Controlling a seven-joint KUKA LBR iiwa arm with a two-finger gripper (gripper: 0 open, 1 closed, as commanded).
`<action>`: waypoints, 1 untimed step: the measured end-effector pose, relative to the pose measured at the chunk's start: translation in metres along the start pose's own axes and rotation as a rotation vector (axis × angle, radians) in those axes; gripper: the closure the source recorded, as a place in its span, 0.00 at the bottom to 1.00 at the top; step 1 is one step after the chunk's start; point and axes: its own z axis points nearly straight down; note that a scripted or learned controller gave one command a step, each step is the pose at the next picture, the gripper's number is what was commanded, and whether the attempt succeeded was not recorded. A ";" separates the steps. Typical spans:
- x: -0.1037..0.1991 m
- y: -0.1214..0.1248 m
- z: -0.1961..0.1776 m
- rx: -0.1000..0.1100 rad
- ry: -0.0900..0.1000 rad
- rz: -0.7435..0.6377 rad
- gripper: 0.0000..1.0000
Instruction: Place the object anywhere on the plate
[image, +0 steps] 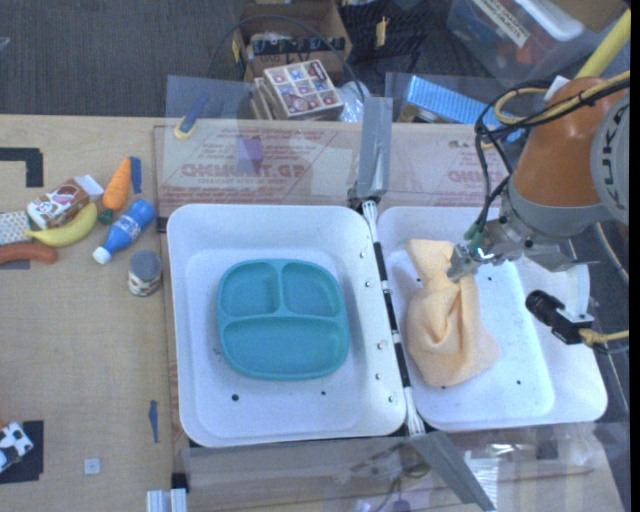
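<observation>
A teal divided plate lies in the middle of the left bin. A pale yellow cloth lies crumpled in the left half of the right bin. My gripper comes in from the right and sits on the cloth's upper part. It is shut on a pinch of the cloth, whose folds run down from the fingertips. Most of the cloth still rests on the bin floor.
A ridge where the two bin rims meet separates cloth and plate. On the bench left of the bins lie a banana, a small blue bottle, a carrot and a small can. Boxes stand behind the bins.
</observation>
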 end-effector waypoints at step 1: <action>0.028 -0.045 -0.038 0.006 0.003 0.018 1.00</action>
